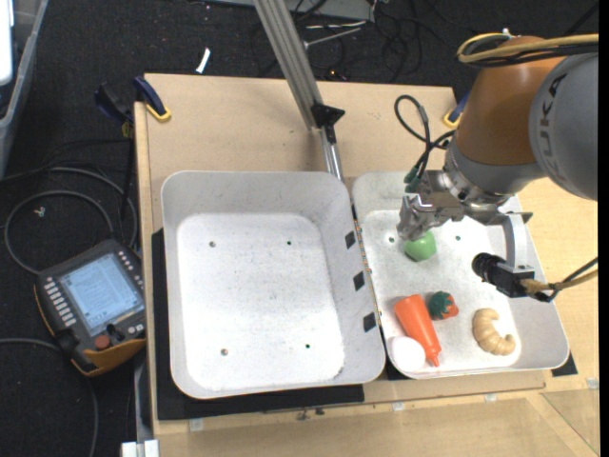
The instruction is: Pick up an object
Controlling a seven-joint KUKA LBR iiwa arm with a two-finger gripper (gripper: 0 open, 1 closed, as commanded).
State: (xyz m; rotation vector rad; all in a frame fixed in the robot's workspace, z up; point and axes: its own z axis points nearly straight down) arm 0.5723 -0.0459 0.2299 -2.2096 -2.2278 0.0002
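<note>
Gripper (416, 225) sits low in the right bin (542, 350), right over and touching a green ball (421, 248), finger opening and grip can't be told; carrot (419, 324) and croissant (494, 331) lie nearer the front.

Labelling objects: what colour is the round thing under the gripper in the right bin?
Green ball, right at the gripper; seen in the camera view.

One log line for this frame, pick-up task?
phase: approach | gripper: over round green object, right white bin | grasp: unconfirmed | also in bin: orange carrot, tan croissant
</note>
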